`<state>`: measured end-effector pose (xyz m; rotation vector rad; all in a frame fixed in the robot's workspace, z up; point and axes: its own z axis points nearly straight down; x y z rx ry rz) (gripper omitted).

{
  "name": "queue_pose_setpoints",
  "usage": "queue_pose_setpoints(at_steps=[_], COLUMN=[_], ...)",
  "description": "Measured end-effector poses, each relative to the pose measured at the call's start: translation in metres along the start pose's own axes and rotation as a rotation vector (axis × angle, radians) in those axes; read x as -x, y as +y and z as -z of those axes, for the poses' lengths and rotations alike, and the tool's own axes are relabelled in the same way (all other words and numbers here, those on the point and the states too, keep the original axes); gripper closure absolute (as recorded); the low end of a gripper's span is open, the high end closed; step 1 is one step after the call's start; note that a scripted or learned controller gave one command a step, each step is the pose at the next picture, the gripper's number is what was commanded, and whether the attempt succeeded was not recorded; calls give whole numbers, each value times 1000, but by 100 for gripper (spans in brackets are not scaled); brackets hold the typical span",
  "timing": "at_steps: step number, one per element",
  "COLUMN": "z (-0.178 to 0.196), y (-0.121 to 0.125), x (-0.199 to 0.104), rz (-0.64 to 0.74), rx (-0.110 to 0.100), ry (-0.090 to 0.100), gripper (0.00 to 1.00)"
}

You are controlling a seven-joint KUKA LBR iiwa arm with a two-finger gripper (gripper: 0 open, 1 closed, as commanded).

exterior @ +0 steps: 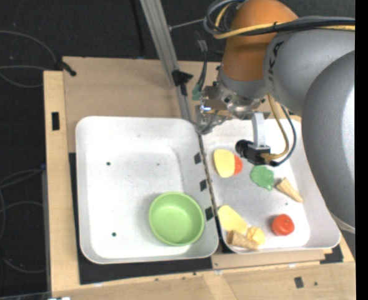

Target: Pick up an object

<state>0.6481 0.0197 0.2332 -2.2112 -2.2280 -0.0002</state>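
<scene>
The left bin [134,142] holds one thing, a light green bowl [176,218], round and upright, sitting near its front right corner. Along the seam between the two bins a grey metal post [162,42] slants up toward the back of the bench. The right bin [315,230] holds the loose pieces: one yellow oval piece with a red-orange edge [225,163] near the seam, one green leaf-like piece [262,177] beside it, one tan cone [289,189] touching the green piece's right side, one red tomato-like ball [283,224] toward the front, and one yellow and tan piece [240,228] at the front left corner. The arm [315,61] comes in from the right, its orange band bent down over the back of the right bin, and the gripper [210,119] hangs at the back left corner of that bin, just above the seam; whether it is open or closed cannot be told, and nothing shows in its grasp.
</scene>
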Motion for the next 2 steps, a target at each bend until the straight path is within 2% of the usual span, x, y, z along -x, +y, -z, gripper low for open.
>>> queue_pose_setpoints(at_steps=[1,2], z=[1,1], y=[-15,-14], x=[-42,-40], rz=[0,-4], rx=[0,0], ry=[0,1], gripper=[100,0])
